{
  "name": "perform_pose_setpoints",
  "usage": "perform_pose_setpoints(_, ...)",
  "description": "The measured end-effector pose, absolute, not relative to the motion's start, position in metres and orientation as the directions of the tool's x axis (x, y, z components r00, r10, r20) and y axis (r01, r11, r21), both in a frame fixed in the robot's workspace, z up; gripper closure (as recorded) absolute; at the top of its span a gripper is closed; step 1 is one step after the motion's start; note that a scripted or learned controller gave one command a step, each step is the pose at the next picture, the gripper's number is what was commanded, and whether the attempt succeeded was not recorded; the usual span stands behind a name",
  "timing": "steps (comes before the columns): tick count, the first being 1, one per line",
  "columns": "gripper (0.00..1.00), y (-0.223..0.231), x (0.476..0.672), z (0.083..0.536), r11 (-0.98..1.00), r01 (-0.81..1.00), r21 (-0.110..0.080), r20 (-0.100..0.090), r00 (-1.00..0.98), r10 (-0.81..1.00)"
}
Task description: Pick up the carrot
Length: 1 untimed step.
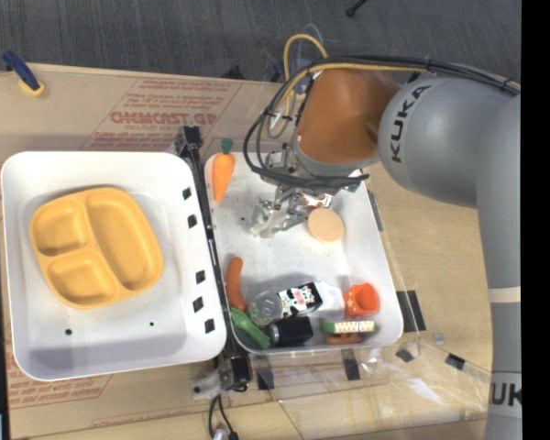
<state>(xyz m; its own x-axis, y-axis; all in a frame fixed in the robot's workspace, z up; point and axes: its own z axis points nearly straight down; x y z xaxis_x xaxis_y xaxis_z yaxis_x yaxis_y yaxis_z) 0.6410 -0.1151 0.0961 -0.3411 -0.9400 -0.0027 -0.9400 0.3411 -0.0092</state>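
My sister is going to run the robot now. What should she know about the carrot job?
Gripper: low over the right bin, near its middle; whether it is open or shut cannot be told, and nothing is seen in it.
Carrot: lying at the right bin's far left corner, against the wall, apart from the gripper.
Other things: a beige round disc beside the gripper, an orange-red sausage-like toy, and a pile of items along the near wall. A yellow divided plate sits in the left bin.
Done: nothing yet.
Left: reach the carrot, grip it, lift.

Orange carrot (221, 174) lies against right bin's top-left wall
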Motion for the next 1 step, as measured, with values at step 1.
perform_pose_setpoints(1,0.00,-0.1150,0.6410,0.0961,0.341,-0.940,-0.009,-0.003,-0.341,-0.940)
